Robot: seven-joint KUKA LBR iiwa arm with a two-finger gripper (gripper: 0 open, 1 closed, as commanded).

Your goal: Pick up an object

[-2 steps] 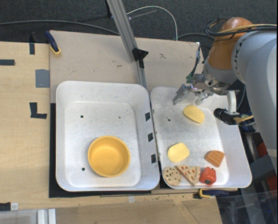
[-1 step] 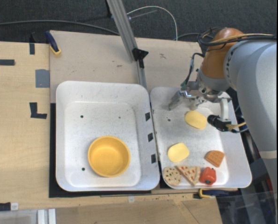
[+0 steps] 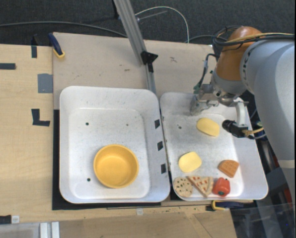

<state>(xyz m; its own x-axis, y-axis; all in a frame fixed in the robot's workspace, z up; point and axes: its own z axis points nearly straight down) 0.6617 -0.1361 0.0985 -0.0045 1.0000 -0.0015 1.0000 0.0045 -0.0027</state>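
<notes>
Six small food pieces sit in the right bin point(image 3: 247, 190), gripper point(image 3: 200, 104) poised at its far end.

Nearest it, just beside, lies a pale yellow piece point(image 3: 208, 127); whether the jaws are open or shut I cannot tell from here. Further forward: another yellow piece point(image 3: 189, 161), a brown piece point(image 3: 228, 168), cracker point(image 3: 183, 186), wedge point(image 3: 201, 185), red piece point(image 3: 221, 187). A yellow bowl point(image 3: 115, 165) occupies the left bin point(image 3: 73, 103).
</notes>
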